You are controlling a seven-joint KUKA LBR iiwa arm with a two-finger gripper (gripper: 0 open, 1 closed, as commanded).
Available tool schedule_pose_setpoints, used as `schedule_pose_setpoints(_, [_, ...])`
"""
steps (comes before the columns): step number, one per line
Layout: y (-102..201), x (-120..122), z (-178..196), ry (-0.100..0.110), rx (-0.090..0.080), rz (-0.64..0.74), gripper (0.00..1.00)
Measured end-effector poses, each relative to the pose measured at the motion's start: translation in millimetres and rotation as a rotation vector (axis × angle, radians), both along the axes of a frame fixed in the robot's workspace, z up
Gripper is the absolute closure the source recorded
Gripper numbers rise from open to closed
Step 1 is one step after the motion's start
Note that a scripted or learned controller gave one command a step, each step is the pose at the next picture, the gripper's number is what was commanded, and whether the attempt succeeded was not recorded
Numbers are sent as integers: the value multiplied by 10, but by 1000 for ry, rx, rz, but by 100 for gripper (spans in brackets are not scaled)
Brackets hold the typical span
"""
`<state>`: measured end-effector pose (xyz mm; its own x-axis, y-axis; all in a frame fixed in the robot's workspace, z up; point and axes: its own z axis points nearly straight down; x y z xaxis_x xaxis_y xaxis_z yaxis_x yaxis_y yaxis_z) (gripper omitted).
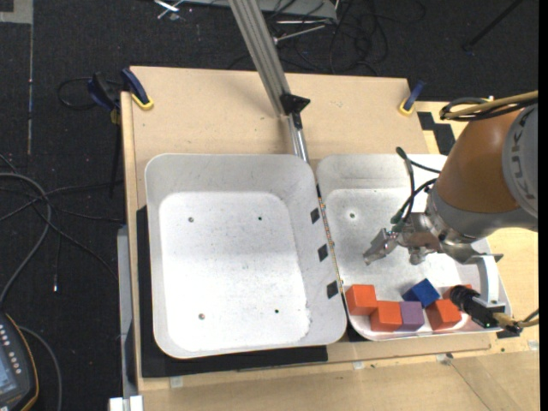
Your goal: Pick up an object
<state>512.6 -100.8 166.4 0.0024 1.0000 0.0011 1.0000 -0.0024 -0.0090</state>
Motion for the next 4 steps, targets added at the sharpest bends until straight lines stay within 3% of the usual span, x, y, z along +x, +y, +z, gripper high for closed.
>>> schedule_pose_setpoints(1, [-535, -204, -708, -22, -7, 0, 0])
schedule_pose_setpoints(2, [-525, 748, -304, -19, -4, 8, 0])
schedule_pose_setpoints(3, [-870, 743, 1454, -20, -6, 5, 0])
schedule_pose_setpoints(4, [-752, 18, 168, 1, 2, 0, 0])
